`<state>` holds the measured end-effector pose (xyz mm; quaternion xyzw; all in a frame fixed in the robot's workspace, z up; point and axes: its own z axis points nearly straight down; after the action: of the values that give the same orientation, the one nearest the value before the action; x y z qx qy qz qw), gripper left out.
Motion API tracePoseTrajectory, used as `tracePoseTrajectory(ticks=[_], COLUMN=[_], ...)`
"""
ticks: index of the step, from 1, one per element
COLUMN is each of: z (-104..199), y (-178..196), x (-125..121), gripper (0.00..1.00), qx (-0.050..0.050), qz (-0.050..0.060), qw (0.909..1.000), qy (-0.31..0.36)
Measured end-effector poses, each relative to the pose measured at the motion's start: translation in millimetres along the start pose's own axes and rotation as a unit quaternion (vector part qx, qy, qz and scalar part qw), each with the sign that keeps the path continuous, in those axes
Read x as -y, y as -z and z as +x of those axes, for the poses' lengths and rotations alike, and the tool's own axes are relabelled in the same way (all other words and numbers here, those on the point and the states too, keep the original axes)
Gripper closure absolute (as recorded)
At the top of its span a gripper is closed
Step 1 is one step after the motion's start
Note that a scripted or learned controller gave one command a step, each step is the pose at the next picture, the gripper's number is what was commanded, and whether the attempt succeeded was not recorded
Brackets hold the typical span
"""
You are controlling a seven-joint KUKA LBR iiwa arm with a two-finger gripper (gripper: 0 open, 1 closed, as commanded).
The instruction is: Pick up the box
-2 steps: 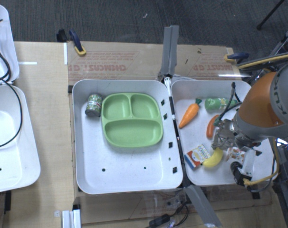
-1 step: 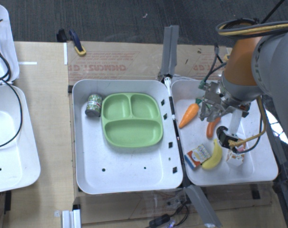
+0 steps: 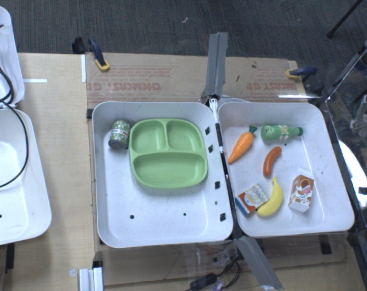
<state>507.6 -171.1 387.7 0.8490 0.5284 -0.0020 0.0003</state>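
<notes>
Progress is nil by our reading: the box (image 3: pixel 252 199) lies flat on the floor of the right bin (image 3: pixel 321 115), at about seven o'clock in that bin, ungripped and with nothing above it. We note the banana (image 3: pixel 272 200) touching it at its three o'clock, a small carton (image 3: pixel 301 193) near at five o'clock in the bin, and a sausage (image 3: pixel 271 160) near at the box's one o'clock. We cannot tell the state of the pincer, so we judge that the approach, the grasp and the lift all remain to be done.
</notes>
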Motion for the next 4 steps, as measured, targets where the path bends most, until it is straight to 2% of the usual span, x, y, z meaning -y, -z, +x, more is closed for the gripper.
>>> tracePoseTrajectory(ticks=[1,2,3,4], z=[-1,16,37,16], y=[-140,-172,-276,-136], x=[33,17,47,-4], gripper=[0.0,0.0,0.0,0.0], qx=[-0.001,0.0,-0.001,0.0], qz=[0.001,0.003,0.002,0.001], qw=[0.9998,0.9977,0.9943,0.9933], qy=[-0.02,-0.068,-0.106,-0.116])
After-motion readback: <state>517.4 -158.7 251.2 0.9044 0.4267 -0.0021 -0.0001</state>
